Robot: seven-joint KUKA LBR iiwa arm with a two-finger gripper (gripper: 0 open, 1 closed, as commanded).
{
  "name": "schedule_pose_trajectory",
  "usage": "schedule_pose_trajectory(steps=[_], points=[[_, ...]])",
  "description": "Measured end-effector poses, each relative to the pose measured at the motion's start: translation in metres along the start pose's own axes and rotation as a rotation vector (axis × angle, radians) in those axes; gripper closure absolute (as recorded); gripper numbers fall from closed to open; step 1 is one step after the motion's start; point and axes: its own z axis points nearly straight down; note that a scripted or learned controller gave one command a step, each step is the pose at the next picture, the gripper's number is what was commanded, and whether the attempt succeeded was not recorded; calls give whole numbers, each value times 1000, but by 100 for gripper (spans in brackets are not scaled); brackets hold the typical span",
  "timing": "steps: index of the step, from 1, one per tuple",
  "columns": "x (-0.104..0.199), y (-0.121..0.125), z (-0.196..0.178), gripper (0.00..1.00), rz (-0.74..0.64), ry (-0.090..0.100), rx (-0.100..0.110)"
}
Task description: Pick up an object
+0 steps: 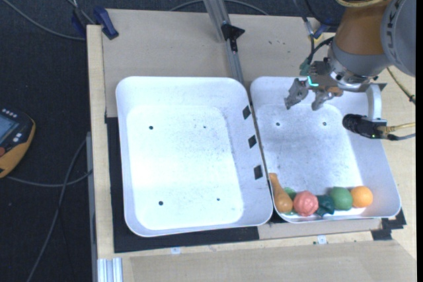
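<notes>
gripper (308, 98) up over the right bin (310, 142); fingers spread, nothing in them | toy fruits: orange (361, 195), green ball (341, 198), pink ball (305, 203) at near wall

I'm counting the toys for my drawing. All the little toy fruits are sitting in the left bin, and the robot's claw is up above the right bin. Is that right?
Not quite. The toy fruits lie in the right bin, bunched along its near edge, not in the left bin. The camera view shows that. The rest is right: the claw hangs above the right bin, near its far end.
</notes>
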Motion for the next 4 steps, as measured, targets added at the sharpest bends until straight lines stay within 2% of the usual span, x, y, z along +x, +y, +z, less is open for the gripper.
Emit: schedule_pose_trajectory(steps=[1,2,3,4], points=[[0,0,0,0,0,0,0],[4,0,43,0,0,0,4],[1,3,104,0,0,0,6],[2,3,106,0,0,0,1]])
